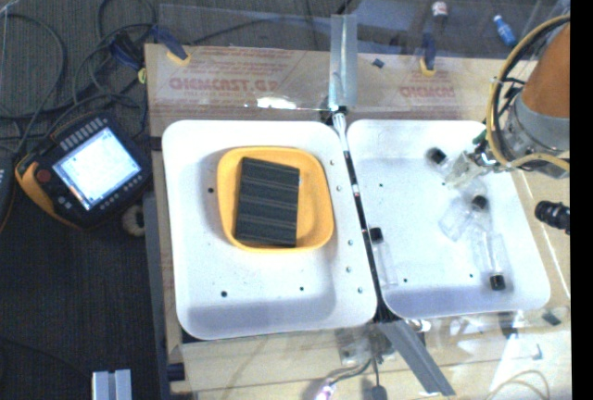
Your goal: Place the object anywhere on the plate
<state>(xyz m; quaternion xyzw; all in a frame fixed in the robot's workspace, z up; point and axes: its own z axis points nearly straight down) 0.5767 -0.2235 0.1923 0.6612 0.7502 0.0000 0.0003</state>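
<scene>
Camera view: dark ridged block [268, 201] lies on yellow plate [320, 204], long axis running near-to-far; jaws' state unclear.

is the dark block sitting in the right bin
No, the dark ribbed block lies on the yellow plate in the left bin.

We see our arm [547, 106] at the right edge as a rounded grey body with a broad orange band above it. Yellow and black cables [500, 111] loop down its left side in long curves. Below the grey part, our gripper [468, 194] looks pale and see-through, with small black round knobs dotted along it. A further black knob sits at the far right.
</scene>
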